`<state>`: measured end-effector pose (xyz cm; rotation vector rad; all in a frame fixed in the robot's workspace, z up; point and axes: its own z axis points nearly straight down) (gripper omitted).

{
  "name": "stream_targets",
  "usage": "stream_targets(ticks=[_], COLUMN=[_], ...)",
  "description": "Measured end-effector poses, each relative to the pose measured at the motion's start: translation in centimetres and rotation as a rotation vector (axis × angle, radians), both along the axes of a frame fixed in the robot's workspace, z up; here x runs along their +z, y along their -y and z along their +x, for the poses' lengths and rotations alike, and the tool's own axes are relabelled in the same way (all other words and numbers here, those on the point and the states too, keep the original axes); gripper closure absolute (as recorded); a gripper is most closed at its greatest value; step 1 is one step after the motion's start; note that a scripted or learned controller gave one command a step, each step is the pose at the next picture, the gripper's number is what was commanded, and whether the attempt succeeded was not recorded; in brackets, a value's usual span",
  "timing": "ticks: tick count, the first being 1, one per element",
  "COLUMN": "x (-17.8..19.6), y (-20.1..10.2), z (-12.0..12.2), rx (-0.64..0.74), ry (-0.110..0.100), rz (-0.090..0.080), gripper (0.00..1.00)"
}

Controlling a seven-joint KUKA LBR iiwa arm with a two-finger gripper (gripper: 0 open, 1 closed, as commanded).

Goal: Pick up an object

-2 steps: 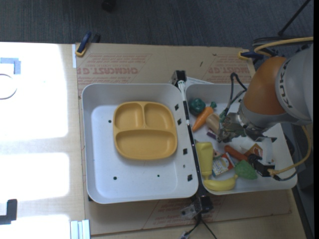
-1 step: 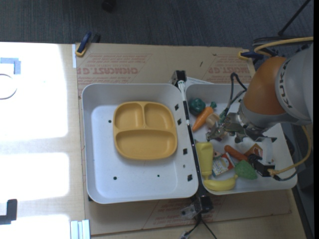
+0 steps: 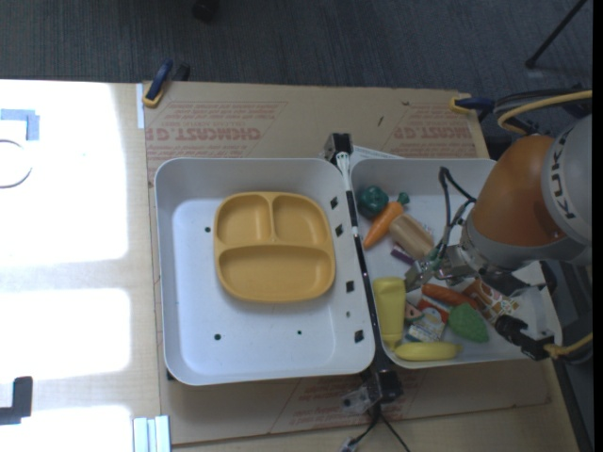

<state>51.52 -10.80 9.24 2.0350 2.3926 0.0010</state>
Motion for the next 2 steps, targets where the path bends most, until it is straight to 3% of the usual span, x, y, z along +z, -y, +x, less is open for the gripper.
stream_targets(ticks=[1, 2], x=[1.0, 17.9], y=[0.1, 1.9], z=[0.1, -1.0], rx=[-0.003, 0.321], ry=[0.002, 0.003], rz=[-0.001, -0.003], gripper=[1.0, 1.0])
